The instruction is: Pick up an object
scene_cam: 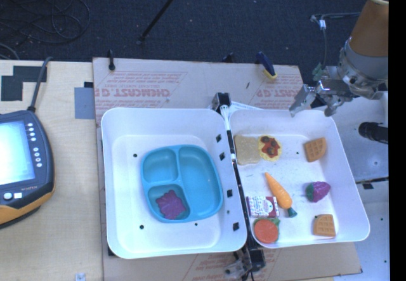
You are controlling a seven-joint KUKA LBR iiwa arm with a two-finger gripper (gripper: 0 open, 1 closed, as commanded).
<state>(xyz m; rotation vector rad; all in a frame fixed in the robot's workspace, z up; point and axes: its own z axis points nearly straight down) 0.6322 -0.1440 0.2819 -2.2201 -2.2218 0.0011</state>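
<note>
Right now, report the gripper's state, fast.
Gripper: above the far right corner of the right bin, nothing seen between its fingers; open or shut cannot be told.

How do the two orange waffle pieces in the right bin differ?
The upper waffle lies near the bin's far right side, tilted, close beside the sandwich slice's row. The lower waffle sits at the near right corner, squarer to the view and a shade paler. The upper one lies nearer the pincer. Both are small, flat, orange squares with a grid pattern, lying free in the right bin.
</note>
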